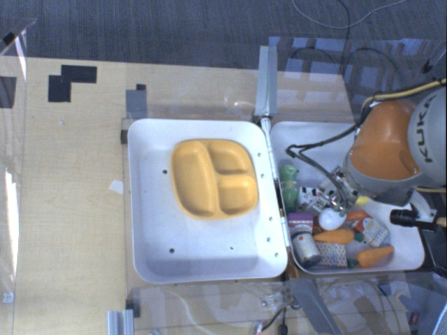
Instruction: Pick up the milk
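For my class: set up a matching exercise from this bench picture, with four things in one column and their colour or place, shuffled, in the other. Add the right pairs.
Things:
1. divided tray
2. arm's wrist band
3. egg-shaped ball
4. carrot-like toy

Descriptions:
A. orange, in the right bin's near corner
B. yellow, in the left bin
C. white, among the right bin's clutter
D. orange, hanging above the right bin

Pairs: 1-B, 2-D, 3-C, 4-A
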Robot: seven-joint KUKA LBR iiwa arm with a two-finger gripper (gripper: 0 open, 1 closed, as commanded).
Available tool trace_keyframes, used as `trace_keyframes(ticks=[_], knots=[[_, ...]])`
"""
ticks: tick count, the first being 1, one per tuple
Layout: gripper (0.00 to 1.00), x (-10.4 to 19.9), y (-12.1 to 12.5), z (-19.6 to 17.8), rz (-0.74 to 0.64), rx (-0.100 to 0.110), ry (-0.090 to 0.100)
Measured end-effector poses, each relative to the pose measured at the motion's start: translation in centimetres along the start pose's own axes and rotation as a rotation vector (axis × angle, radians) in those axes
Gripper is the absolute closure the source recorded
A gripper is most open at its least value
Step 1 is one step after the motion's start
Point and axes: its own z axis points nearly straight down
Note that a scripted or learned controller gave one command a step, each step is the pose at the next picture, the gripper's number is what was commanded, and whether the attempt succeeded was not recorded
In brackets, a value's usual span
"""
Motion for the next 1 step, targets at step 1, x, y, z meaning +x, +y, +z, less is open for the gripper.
trace_keyframes(ticks=[1], knots=[[1.0,-0.31,0.22,-1.46,0.002,-0.005,-0.008]])
